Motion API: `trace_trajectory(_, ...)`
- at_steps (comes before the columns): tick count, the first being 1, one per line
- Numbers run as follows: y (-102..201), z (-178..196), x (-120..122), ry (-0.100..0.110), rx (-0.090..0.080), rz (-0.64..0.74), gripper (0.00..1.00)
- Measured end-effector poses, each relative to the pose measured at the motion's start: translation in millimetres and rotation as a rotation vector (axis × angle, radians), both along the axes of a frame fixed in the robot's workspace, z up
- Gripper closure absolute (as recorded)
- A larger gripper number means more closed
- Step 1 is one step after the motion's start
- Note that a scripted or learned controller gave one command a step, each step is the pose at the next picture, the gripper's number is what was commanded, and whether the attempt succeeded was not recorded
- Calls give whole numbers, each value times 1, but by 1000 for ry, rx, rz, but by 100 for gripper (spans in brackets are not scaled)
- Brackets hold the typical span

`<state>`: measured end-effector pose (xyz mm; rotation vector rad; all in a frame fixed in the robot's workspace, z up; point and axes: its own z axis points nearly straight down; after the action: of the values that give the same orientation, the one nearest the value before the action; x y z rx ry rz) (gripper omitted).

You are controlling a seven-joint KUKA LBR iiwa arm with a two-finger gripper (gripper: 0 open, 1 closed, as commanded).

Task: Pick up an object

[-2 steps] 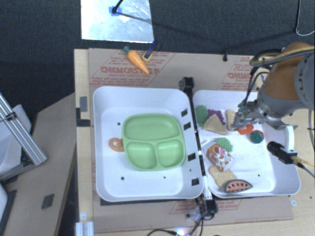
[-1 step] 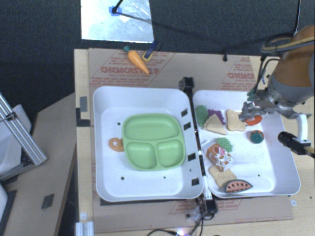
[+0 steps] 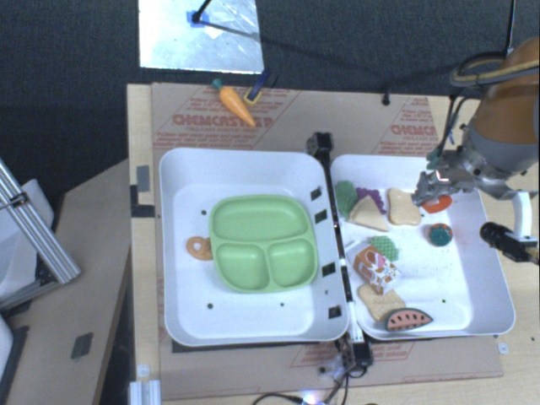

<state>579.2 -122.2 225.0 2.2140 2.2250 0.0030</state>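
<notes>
Red-orange toy [image 3: 435, 202] lies in right bin [image 3: 489, 306] directly beneath tool [image 3: 434, 186], which hovers low there, presumably lined up for pickup; its opening and any hold: cannot tell.

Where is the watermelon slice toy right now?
The red watermelon slice toy lies in the right white bin, near its front edge in the camera view, just below the tan bread-shaped piece and the decorated house-shaped toy.
</notes>
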Motion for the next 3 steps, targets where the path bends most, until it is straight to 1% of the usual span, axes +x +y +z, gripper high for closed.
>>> trace_trajectory(1,50,-4,25,0,2,5,100)
trace_trajectory(2,99,6,28,0,3,5,100)
trace_trajectory(3,104,7,34,0,1,1,100)
